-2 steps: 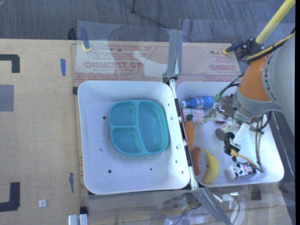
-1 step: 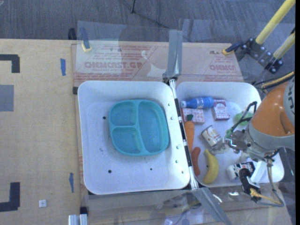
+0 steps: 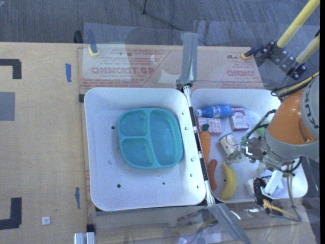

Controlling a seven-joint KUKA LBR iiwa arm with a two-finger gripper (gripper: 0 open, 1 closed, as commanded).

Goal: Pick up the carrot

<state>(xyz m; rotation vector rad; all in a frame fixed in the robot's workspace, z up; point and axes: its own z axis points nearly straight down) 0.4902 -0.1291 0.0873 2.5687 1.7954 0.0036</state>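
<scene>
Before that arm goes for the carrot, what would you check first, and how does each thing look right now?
1. Carrot in sight, lying along the left wall of the right bin: ok.
2. Top of the carrot uncovered: ok.
3. Room around it: not ok; a red item and a packet crowd its ends.
4. Banana apart from the carrot: ok.
5. Hand above the carrot: not ok; it sits further right, by a small jar.
6. Hand ready to grasp: cannot tell.
</scene>
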